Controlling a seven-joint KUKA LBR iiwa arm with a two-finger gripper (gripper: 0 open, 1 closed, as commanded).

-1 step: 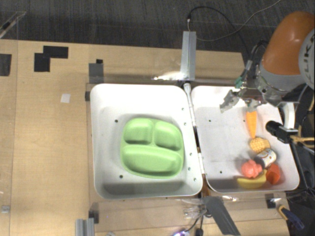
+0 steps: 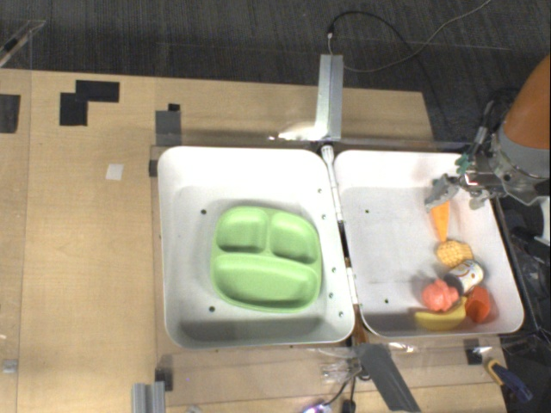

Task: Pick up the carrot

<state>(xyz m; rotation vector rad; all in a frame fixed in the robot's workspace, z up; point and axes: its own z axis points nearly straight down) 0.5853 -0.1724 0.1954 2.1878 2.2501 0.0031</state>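
- The arm (image 2: 527,132) comes in at the right edge of the bench, cut off by the frame, so just its orange band and a grey wrist part are in sight.
- The gripper (image 2: 459,189) sits over the far right part of the right bin (image 2: 387,231); its fingers are small, grey and blurred against the white, and whether they are spread or pressed together cannot be told.
- The carrot (image 2: 441,219) lies in the right bin near its right wall, its broad end up just under the gripper, its tip pointing toward the near edge; whether the two touch is unclear.
- Just beyond the carrot's tip lies a yellow bumpy piece (image 2: 454,252), then a small black-and-white thing (image 2: 469,274) too small to identify.
- In the near right corner crowd a pink piece (image 2: 440,295), a red-orange piece (image 2: 478,305) and a banana (image 2: 440,318), touching one another.
- The left bin (image 2: 185,231) holds a green divided plate (image 2: 266,257) about at its middle.
- The bench (image 2: 77,256) is pale wood with black marks at its far left; behind it is dark carpet crossed by a black cable (image 2: 405,37).
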